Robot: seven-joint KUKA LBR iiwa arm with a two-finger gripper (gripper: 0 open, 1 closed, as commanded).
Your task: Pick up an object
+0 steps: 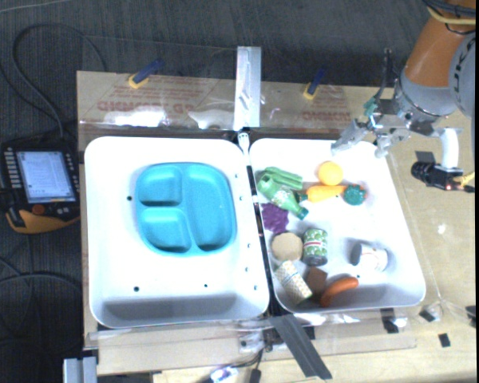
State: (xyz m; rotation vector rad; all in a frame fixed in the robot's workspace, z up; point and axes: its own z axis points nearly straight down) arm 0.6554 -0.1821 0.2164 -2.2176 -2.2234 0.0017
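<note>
1. Camera view puts your likeliest target, the yellow ball (330, 171), in the right bin (407, 238) near its far edge, the object closest to the end effector (366, 134). You should expect it to be light and smooth, so it may roll or squirt out of a two-finger pinch; close across its widest part, from straight above.
2. Its look: round, bright yellow, touching or nearly touching an orange-yellow piece (325, 191) just on its near side, with a teal ball (354, 195) beside that.
3. You could take others instead. The green toy (278, 185) by the bin's left wall looks irregular and harder to centre. The small can (315, 246) in the middle looks stiff, and its upright sides would suit a pinch. The purple piece (275, 216), tan round piece (287, 246), cone-shaped piece (292, 281) and red-brown piece (340, 288) crowd together toward the near-left corner, so fingers may snag neighbours there.
4. A white-and-grey object (368, 255) sits apart toward the right wall, with room around it.
5. You cannot tell from this angle whether the end effector is released or clenched; it hangs over the bin's far-right corner, and nothing shows between its fingers.
6. The left bin (104, 238) holds a blue divided tray (184, 207), well apart from your targets.
</note>
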